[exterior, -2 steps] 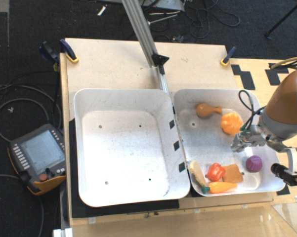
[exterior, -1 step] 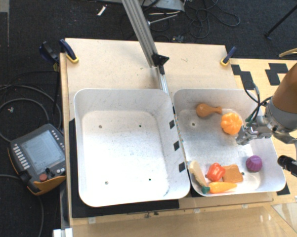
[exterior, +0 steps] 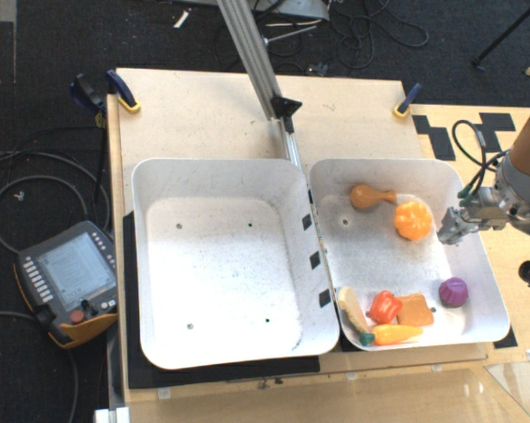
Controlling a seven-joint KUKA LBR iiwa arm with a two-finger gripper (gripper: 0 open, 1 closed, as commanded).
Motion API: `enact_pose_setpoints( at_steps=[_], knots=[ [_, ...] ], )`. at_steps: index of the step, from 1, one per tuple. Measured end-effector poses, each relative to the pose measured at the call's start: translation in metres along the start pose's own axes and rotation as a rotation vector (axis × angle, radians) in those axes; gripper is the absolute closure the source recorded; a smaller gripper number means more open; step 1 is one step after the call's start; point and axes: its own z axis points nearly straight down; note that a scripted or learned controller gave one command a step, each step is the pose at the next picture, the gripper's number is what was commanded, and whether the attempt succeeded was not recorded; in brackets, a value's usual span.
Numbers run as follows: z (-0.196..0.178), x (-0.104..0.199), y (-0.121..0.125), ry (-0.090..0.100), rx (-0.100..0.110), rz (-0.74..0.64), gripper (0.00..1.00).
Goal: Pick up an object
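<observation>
The gripper (exterior: 451, 227) is hovering over the right bin (exterior: 476, 263) (its grip state cannot be told). The orange pumpkin-like toy (exterior: 412, 219) is lying just left of it, apparently untouched.

You are looking down on a pale wooden bench (exterior: 229, 113) standing on dark carpet (exterior: 44, 51). Yellow-tipped clamps (exterior: 123, 91) grip its far corners. A slanted aluminium rail (exterior: 247, 47) crosses its far edge, with black cables (exterior: 353, 16) tangled on the floor behind it. To your left, a teach pendant (exterior: 68, 280) lies on the carpet, its cable looping nearby.
</observation>
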Motion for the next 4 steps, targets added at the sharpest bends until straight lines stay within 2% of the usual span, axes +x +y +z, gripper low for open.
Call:
enact_pose_setpoints(
  at_steps=[1,2,3,4],
  knots=[
    [-0.064,-0.003,0.004,-0.001,-0.001,-0.001,1.0],
    [-0.065,0.058,0.018,0.004,0.005,-0.006,1.0],
    [-0.048,0.108,0.033,0.004,0.008,-0.005,1.0],
    [-0.041,0.156,0.038,0.005,0.008,-0.005,1.0]
  ],
)
